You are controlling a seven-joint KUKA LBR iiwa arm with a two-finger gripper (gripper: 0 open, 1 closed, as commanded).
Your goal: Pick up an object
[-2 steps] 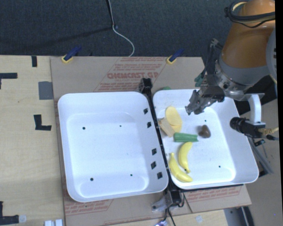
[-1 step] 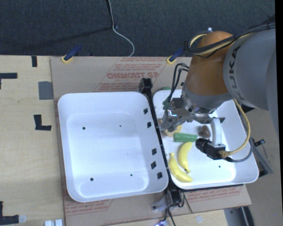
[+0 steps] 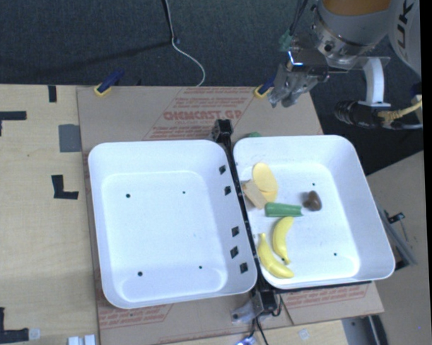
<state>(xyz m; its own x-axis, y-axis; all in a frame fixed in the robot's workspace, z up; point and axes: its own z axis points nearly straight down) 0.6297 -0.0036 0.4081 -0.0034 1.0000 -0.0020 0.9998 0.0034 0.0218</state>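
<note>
Two white bins sit side by side at frame centre on a cardboard sheet [image 3: 200, 119] w/ red print. Left bin [image 3: 107, 207] and right bin [image 3: 358, 198] meet along a dark divider strip w/ black clips.

Right bin, left half: pale yellow oval piece [image 3: 265, 179] up top, overlapping a tan block [image 3: 253, 195] just below-left of it. Green stick [image 3: 283, 210] lies roughly horizontal under those, touching or nearly touching the tan block's lower edge. Small brown lump [image 3: 312, 200] sits just right of the green stick's end. Two bananas below: one [image 3: 282, 237] curving down from the stick, other [image 3: 271, 260] lower, near the bin's front-left corner; they cross or touch near the middle.

Arm [image 3: 352, 15] enters at upper right of frame, orange band visible at top. Gripper [image 3: 289, 88] hangs over the cardboard beyond the right bin's back rim, well apart from all objects. Can't tell jaw state; tip is small and dark against the backdrop, nothing seen between the fingers.

Yellow-blue clamps hold the cardboard's back corners: one [image 3: 108, 82] upper left, one [image 3: 263, 91] beside the gripper. White cable [image 3: 187, 59] loops down from the top over dark cloth.
</note>
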